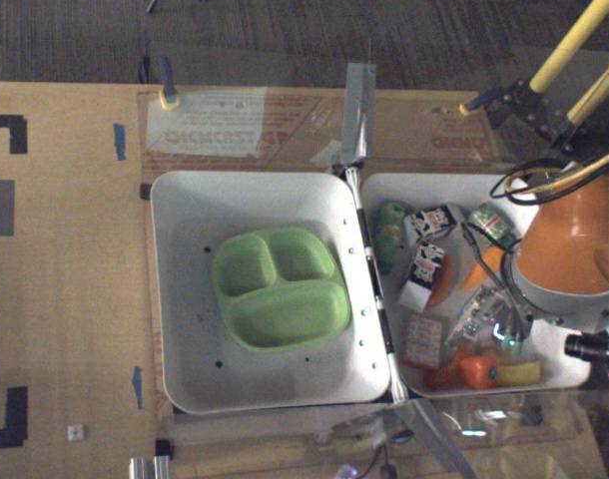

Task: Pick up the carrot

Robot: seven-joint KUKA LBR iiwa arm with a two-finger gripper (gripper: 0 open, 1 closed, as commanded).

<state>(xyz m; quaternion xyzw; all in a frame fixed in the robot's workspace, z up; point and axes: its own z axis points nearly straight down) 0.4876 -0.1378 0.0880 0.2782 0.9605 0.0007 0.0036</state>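
Observation:
The carrot (pixel 441 281) is a slim orange-red piece lying at a slant in the right bin (pixel 384 193), just right of a small printed carton (pixel 424 262). My gripper (pixel 487 323) hangs low over the right bin's middle, to the right of the carrot and a little nearer the front. The grey wrist and orange band (pixel 569 242) cover the bin's right side. Nothing is visibly held.
The left bin (pixel 185 367) holds a green divided plate (pixel 282 289). The right bin is crowded: a green item (pixel 389 230), a second carton (pixel 433 222), a can (pixel 492 224), a flat packet (pixel 422 339), an orange pepper (pixel 476 371), a yellow piece (pixel 520 372) and a red piece (pixel 442 375).

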